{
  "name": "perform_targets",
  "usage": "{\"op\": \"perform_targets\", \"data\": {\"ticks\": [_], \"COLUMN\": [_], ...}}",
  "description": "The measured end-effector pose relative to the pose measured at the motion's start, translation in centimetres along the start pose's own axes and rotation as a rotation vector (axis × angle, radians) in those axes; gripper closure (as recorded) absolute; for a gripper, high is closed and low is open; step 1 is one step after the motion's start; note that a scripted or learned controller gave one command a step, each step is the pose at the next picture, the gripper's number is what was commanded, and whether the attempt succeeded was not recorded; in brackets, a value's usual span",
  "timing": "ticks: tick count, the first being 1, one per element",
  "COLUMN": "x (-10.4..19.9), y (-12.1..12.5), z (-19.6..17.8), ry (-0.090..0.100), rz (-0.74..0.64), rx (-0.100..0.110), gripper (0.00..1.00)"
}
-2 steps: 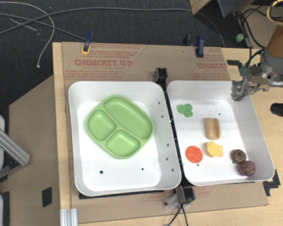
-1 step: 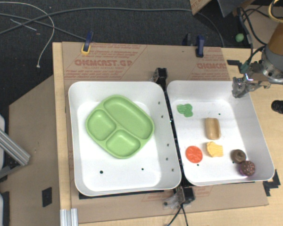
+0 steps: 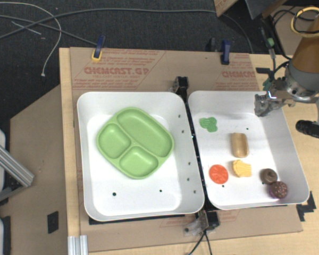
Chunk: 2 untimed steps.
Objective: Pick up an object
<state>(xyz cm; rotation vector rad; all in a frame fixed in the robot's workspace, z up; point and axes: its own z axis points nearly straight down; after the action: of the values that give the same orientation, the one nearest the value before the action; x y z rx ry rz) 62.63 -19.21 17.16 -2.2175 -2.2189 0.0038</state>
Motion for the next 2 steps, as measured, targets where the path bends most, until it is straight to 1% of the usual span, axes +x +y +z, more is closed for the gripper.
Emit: {"op": "perform_targets", "data": {"ticks": [2], "x": [0.1], "y": [-0.3], "z": [8.9], "ry": [0.000], "rz": [0.000], "rx": [0.000], "gripper": [0.00]}}
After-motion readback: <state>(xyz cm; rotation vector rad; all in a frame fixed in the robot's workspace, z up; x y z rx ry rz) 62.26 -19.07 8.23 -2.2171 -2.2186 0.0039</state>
